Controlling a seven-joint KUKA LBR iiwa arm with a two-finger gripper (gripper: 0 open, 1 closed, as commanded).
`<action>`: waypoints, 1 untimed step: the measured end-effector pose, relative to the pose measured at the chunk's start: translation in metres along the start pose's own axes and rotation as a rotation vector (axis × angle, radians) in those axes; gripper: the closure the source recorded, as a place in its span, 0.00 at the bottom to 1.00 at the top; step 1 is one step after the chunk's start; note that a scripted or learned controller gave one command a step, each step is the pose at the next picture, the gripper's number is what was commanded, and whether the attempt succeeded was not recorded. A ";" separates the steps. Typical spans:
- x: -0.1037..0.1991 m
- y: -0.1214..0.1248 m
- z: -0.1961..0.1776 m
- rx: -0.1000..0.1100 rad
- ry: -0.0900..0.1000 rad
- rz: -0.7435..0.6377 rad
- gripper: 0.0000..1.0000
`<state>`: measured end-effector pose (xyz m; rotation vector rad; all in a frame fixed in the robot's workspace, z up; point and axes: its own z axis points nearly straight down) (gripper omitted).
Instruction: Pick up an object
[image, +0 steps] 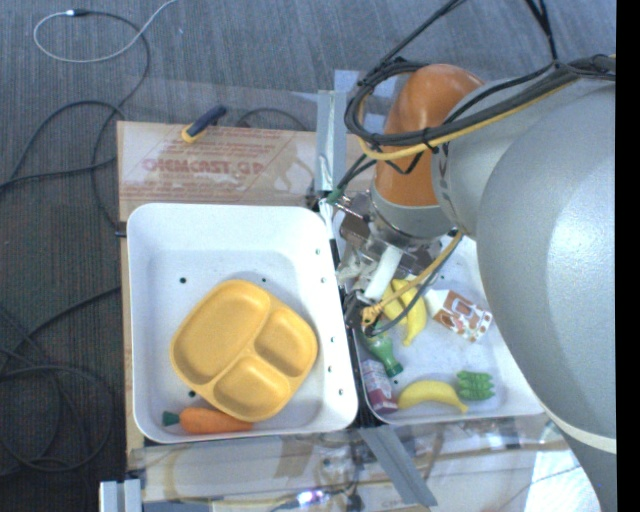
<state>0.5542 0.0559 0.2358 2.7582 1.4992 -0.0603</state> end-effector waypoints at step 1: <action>0.000 0.000 -0.005 0.005 -0.008 -0.004 1.00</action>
